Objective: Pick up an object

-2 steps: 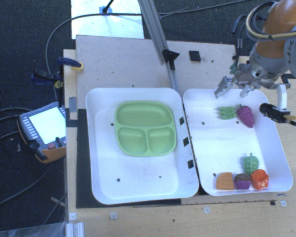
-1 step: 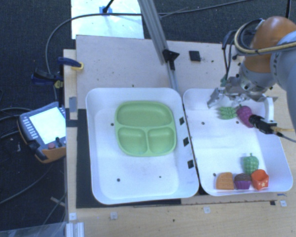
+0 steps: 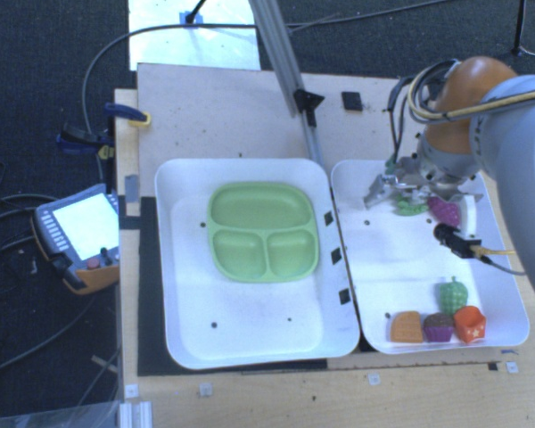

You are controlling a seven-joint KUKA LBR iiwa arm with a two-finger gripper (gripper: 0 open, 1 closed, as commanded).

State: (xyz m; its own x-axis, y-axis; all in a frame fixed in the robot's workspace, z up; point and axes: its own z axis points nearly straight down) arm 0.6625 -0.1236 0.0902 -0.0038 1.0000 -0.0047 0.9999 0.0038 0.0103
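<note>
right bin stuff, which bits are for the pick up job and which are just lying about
For the job:
gripper
green toy
pink toy
green pepper
orange toy
purple toy
red toy

Lying about:
green plate
blue clamp
handheld screen

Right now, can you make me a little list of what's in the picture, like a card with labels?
left bin: holds a green divided plate
right bin: holds small toy foods
near corner of right bin: orange piece, purple piece, red-orange piece, green piece
far end of right bin: green toy, magenta toy
gripper: low over the far end
holding anything: can't tell
</note>
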